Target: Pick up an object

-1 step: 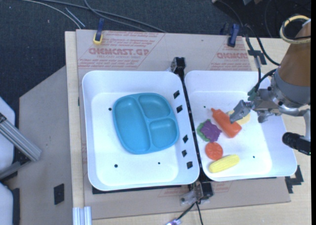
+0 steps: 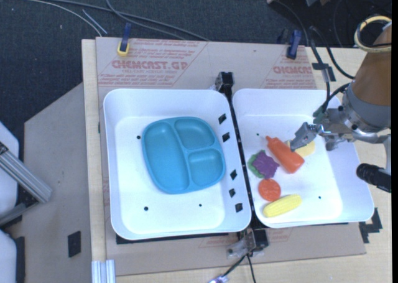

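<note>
In the right bin (image 2: 348, 201) lie several toy foods: an orange carrot (image 2: 285, 154), a purple grape bunch (image 2: 264, 164), a red tomato (image 2: 269, 189), a yellow corn cob (image 2: 282, 204) and a pale yellow piece (image 2: 305, 148). My gripper (image 2: 304, 136) reaches in from the right and hangs over the carrot's right end, right by the pale yellow piece. Whether it touches either one is unclear from this angle.
The left bin (image 2: 124, 207) holds a blue divided plate (image 2: 183, 153). A black divider with clips (image 2: 231, 145) runs between the bins. The arm's grey body (image 2: 373, 104) stands over the right bin's far right corner. Cables lie behind the bench.
</note>
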Tool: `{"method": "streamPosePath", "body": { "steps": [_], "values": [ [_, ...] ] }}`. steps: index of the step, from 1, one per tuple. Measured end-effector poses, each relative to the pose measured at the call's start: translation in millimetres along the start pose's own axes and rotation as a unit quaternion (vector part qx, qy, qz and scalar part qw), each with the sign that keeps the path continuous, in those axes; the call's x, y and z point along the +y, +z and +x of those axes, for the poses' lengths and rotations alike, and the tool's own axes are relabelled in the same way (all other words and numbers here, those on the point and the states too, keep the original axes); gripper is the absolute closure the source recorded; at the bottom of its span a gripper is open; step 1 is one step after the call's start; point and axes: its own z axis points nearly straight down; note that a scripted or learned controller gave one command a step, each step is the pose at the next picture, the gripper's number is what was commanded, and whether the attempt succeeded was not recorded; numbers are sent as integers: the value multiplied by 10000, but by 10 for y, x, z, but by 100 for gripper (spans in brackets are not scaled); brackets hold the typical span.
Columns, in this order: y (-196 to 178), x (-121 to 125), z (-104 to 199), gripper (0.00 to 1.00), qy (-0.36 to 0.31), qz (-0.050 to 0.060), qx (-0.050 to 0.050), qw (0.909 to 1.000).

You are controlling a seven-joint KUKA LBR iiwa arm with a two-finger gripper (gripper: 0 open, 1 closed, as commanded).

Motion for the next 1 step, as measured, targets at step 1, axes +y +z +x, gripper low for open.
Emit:
{"method": "streamPosePath", "body": {
  "steps": [1],
  "values": [
    [629, -12, -25, 0, 7, 30, 5, 10000]
  ]
}}
